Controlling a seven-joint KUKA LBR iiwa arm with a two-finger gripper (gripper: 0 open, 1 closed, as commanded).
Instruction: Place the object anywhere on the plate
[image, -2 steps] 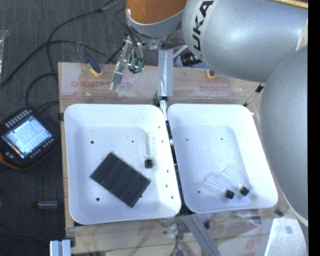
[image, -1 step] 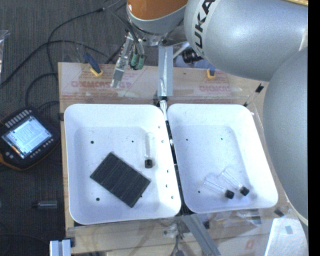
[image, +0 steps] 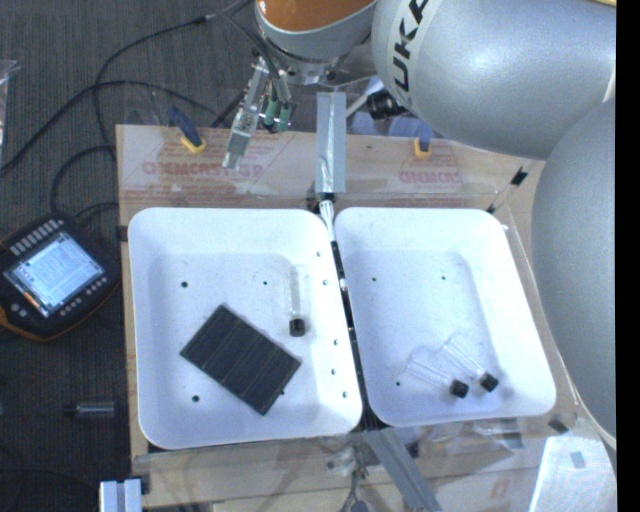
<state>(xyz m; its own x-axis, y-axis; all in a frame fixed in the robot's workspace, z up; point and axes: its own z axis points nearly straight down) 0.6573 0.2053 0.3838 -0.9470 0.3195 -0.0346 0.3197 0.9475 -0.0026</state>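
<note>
The gripper (image: 285, 150) hangs above the far edge of the bench, its two fingers spread wide and nothing between them, well apart from the tube (image: 296, 298), which lies in the left bin (image: 160, 300) near its right wall, black cap toward the camera. The dark plate (image: 240, 359) sits just beside the tube, down-left of it and not touching. Two more capped tubes (image: 450, 370) lie in the right bin (image: 500, 270), and a pendant (image: 50, 275) rests left of the bench.
</note>
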